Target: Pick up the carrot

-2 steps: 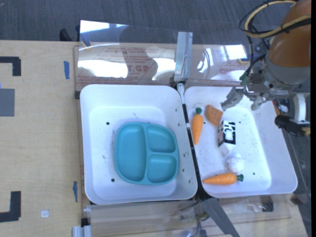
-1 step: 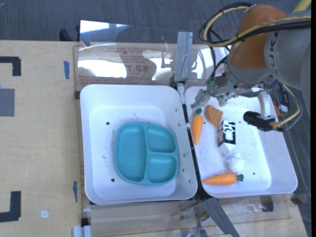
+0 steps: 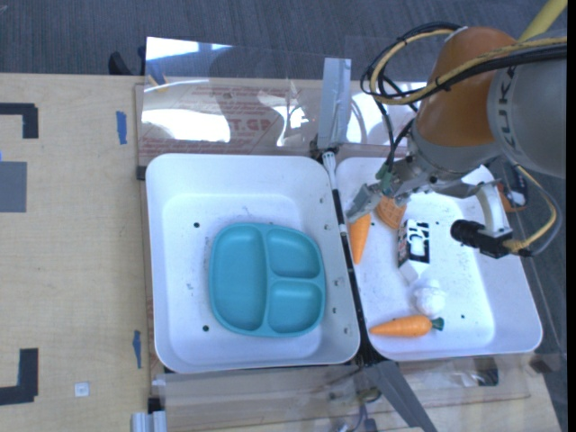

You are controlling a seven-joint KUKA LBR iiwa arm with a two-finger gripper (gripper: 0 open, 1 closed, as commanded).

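Over the right bin (image 3: 504, 331), in the fixed overhead view, you find the gripper (image 3: 380, 193) low at the bin's far-left corner, close to the divider between the two bins. The wrist and its cables crowd that spot, so you cannot tell whether the gripper is open or closed, and nothing can be read as held.

The carrot (image 3: 400, 327) lies flat near the front edge of that same bin, well apart from the gripper and towards you in this view. Its long axis runs almost left to right, parallel to the front wall, with the green stub at the right end and the taper pointing left. A white lump (image 3: 429, 293) sits just above the stub end.

Watch for a second orange piece (image 3: 359, 238), slimmer and lying along the divider just below the gripper, with another orange scrap (image 3: 391, 212) beside it. These are far nearer than the whole carrot and could draw the grasp.

My judgement: the move turns on travelling forward across the bin, then closing across the carrot's width, not along its length. The teal plate (image 3: 266, 279) in the left bin (image 3: 171, 196) plays no part.
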